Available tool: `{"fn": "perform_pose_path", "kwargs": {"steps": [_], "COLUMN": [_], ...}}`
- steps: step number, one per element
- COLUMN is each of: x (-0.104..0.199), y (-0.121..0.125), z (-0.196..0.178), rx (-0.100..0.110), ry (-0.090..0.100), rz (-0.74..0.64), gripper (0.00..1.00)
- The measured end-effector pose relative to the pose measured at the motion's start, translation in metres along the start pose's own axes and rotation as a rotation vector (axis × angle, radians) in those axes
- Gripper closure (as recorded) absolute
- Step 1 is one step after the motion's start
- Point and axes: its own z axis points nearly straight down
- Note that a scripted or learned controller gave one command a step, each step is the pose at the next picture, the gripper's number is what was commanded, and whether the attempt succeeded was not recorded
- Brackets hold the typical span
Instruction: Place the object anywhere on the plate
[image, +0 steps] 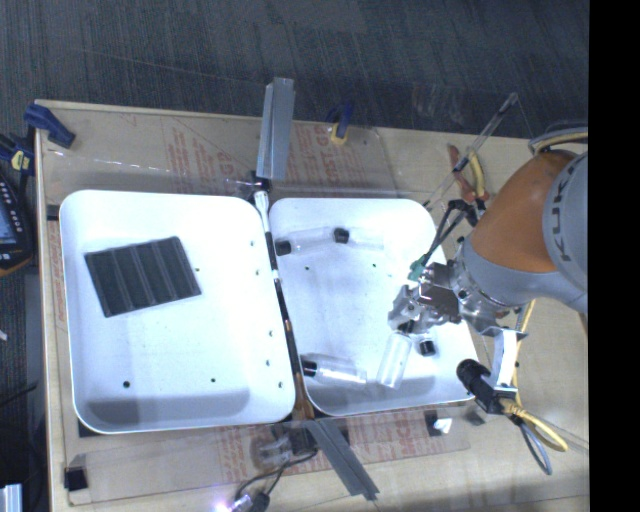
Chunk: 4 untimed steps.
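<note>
The plate (142, 274) is a dark grey ribbed rectangle lying flat in the upper left of the left bin (160, 400). In the right bin (330, 300) lie three clear tube-like objects with black ends: one near the back wall (315, 240), one along the front wall (335, 373), and one (393, 361) tilted at the front right. My gripper (408, 318) hangs low over the right side of the right bin, just above the upper end of the tilted tube. I see nothing clearly between its fingers.
A small black piece (427, 347) lies beside the tilted tube. A metal divider bar (275, 130) runs back between the bins. Pliers (535, 430) and cables lie on the bench at the right, outside the bin.
</note>
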Motion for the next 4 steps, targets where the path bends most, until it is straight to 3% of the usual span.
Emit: {"fn": "perform_pose_path", "kwargs": {"steps": [1,2,3,4], "x": [0.084,0.155,0.247,0.258], "y": [0.041,0.002,0.041,-0.008], "z": [0.07,0.028,0.029,0.029], "rx": [0.001,-0.003,0.0,0.003], "ry": [-0.001,-0.001,-0.001,-0.002], "rz": [-0.136,0.337,0.429,0.206], "gripper": [1.0,1.0,1.0,1.0]}}
